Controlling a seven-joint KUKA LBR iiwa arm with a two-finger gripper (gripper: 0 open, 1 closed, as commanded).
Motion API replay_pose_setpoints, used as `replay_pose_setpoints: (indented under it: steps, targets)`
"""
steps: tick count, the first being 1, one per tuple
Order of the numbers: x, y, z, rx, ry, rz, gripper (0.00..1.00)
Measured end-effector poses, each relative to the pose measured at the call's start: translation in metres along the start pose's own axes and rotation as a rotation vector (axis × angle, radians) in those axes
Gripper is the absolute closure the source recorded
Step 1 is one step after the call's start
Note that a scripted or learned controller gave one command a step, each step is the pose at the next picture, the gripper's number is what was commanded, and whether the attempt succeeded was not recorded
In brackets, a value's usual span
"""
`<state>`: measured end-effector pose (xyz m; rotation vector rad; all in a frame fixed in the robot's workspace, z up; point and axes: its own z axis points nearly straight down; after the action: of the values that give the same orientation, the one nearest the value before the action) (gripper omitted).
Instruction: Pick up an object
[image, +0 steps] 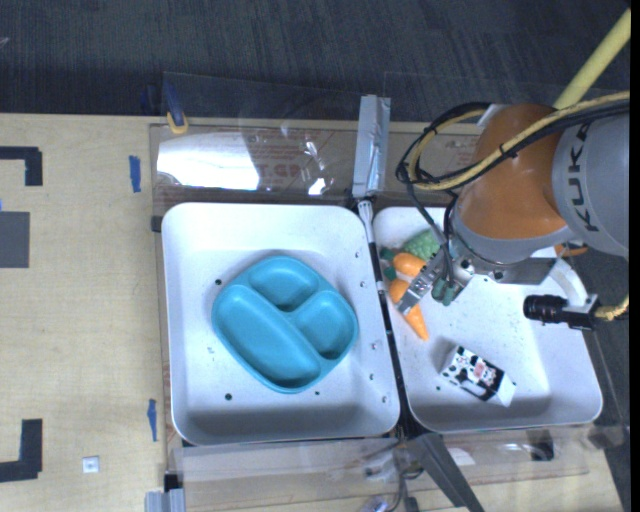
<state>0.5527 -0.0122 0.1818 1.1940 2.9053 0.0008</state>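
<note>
Gripper (432, 287), finger state can't tell, sits over tapered orange carrots (408, 290) at right bin's (560, 400) left wall; glossy blue divided plate (285, 320) mid left bin (200, 300).

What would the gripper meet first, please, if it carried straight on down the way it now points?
Most likely the orange carrot-like toys by the right bin's left wall: the gripper hangs right at them, pointing down. Depth is hard to judge, so it could meet the bin floor beside them.
</note>
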Motion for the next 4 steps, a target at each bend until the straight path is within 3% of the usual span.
replay_pose_setpoints:
  steps: [1, 2, 3, 4]
  targets:
    - [0.012, -0.008, 0.000, 0.005, 0.004, 0.353, 1.00]
    - [0.019, -0.016, 0.001, 0.006, 0.001, 0.832, 1.00]
    - [0.039, -0.065, 0.001, 0.007, 0.004, 0.562, 1.00]
    - [0.067, -0.006, 0.000, 0.003, 0.001, 0.251, 1.00]
